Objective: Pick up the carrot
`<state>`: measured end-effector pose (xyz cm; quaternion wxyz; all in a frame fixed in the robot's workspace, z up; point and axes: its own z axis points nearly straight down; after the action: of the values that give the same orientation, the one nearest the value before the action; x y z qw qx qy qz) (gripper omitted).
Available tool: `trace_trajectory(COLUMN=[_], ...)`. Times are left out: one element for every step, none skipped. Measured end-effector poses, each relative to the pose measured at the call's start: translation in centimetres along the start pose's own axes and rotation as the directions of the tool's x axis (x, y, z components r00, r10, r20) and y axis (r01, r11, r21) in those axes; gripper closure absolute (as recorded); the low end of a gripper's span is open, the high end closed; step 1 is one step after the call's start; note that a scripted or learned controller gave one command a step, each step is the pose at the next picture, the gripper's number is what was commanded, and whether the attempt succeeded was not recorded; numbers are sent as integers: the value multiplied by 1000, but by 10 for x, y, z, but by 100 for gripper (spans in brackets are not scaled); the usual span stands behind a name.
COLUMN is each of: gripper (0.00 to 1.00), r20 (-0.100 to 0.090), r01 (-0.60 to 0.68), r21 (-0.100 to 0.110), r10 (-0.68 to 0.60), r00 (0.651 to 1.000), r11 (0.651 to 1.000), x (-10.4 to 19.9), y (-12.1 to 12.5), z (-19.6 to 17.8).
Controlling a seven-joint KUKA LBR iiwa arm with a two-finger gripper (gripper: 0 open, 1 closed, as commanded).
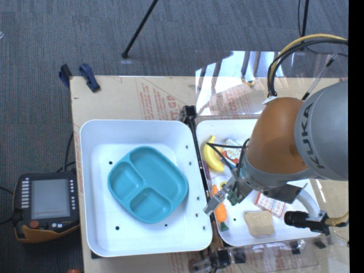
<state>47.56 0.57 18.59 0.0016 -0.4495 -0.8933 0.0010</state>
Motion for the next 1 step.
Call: trace_trajectory(gripper=[0], r20=[0], r01=[-170], r21=[1], r10=[170], r00=[985], r11=[985], x=[0], y=[12], z=[0])
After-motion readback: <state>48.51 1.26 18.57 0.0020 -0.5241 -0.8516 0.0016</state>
